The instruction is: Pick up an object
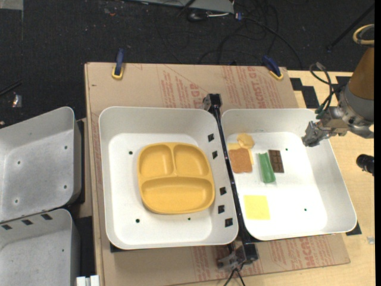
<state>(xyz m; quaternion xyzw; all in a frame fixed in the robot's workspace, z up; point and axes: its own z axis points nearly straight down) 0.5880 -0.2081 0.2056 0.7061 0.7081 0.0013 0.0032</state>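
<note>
The right bin (333, 183) holds several small objects: a pale yellow round piece (245, 140), an orange-brown square (240, 159), a green bar (266, 167), a dark brown block (275, 161) and a yellow square (256, 207). My gripper (314, 134) hangs over the bin's right rim, to the right of the brown block and apart from all the objects. Nothing shows between its fingers.
The left bin (116, 159) holds a yellow divided plate (176, 178). A black divider (225, 171) runs between the two bins. Two spare white bins (36, 159) lie off the bench at the left. Clamps (118, 69) sit at the board's far edge.
</note>
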